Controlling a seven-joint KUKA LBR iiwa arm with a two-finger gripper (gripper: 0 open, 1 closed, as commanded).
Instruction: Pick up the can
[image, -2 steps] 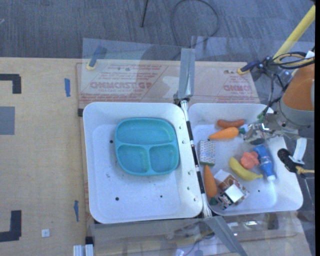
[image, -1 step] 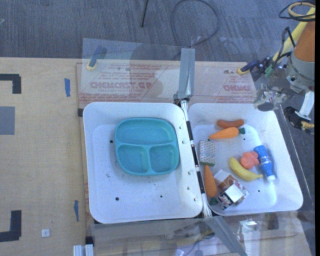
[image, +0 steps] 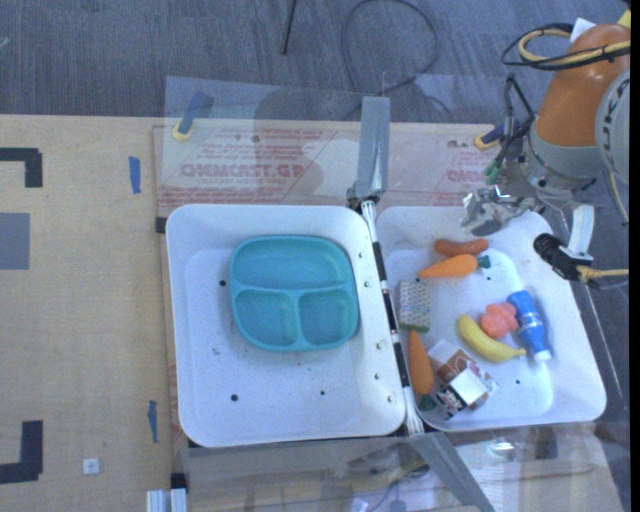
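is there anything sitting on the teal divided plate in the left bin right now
No. The teal plate in the left bin has all three compartments bare, while the toys lie in the right bin.

The bench (image: 80, 330) is light wood with black markings and blue tape strips. 2 shallow white bins rest on it side by side: the left bin (image: 195, 400) and the right bin (image: 575, 385), edges touching.

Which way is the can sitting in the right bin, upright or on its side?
On its side, it seems: the can shows its long grey flank against the right bin left wall, beside the banana.
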